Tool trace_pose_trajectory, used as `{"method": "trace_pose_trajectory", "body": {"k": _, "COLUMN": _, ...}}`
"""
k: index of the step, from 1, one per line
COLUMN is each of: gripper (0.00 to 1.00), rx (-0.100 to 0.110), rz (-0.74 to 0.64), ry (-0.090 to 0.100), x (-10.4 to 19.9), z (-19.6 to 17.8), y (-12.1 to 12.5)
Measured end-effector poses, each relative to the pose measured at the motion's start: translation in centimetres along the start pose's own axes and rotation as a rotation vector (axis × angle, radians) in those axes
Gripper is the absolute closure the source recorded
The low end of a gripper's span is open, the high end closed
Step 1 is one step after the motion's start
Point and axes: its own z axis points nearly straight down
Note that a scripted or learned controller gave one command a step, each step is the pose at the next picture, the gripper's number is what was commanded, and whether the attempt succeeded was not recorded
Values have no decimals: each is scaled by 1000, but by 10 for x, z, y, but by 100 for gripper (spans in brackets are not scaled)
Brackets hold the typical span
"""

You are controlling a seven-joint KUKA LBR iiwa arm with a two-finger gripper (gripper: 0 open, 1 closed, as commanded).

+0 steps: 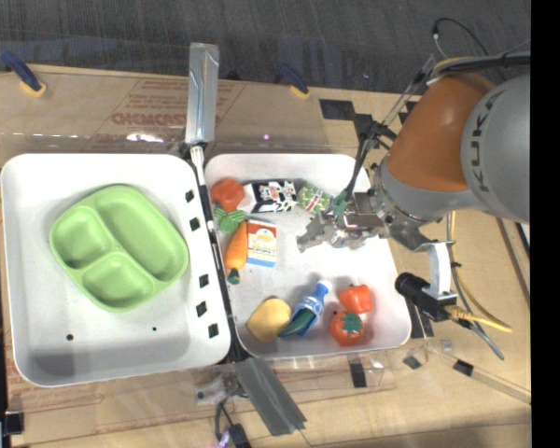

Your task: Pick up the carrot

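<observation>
Carrot (235,250) in right bin (387,278); green tray (119,245) in left bin (37,278)

Green divided plate (119,245) in left bin (28,343), lemon (268,317), tomato (227,194), small carton (261,244)

The grey arm (490,147) is seen entering from the right, its orange band (429,143) sitting just above the wrist. The wrist is angled down and to the left. The pincer (319,234) is carried low, pointed leftward, with its metal fingers (308,241) slightly parted. Nothing is seen between the fingers. Cables are draped along the arm's upper side.
</observation>
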Motion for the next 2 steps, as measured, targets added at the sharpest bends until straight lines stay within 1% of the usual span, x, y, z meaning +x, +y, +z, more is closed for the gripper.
{"method": "trace_pose_trajectory", "body": {"k": 1, "gripper": 0, "rx": 1, "rz": -276, "ry": 0, "x": 20, "z": 109, "y": 11}}
{"method": "trace_pose_trajectory", "body": {"k": 2, "gripper": 0, "rx": -2, "rz": -475, "ry": 0, "x": 39, "z": 138, "y": -42}}
